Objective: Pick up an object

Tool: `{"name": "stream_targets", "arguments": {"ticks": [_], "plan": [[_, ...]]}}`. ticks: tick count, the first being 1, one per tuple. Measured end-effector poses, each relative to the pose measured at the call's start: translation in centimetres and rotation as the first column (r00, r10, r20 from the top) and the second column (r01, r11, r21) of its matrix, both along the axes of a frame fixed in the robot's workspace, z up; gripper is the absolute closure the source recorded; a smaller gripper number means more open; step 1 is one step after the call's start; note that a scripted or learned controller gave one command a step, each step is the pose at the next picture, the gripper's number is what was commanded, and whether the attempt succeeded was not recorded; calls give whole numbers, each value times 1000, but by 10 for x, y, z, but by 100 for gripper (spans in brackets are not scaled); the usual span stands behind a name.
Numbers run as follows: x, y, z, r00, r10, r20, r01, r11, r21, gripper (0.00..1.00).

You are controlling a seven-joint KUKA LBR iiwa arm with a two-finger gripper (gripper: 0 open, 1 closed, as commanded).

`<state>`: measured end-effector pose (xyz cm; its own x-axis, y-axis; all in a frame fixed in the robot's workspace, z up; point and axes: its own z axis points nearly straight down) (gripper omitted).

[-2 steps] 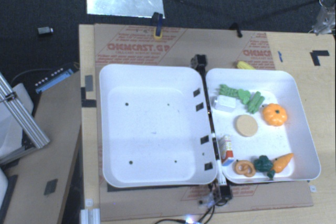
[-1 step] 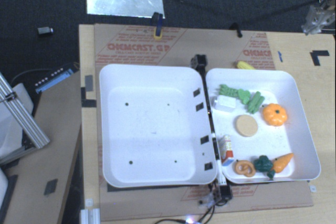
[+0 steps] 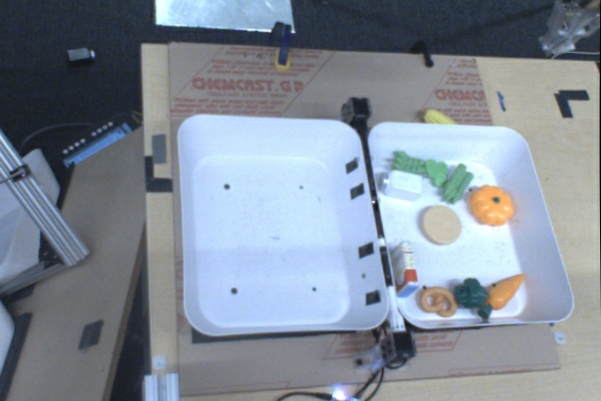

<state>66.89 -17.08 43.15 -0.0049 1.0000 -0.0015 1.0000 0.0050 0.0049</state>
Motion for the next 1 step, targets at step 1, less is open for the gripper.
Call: {"name": "stream_targets", "arguments": {"ticks": [1], "plan": [[-1,-38,-18,1000,-6,-3,6,1000,-1,100]]}}
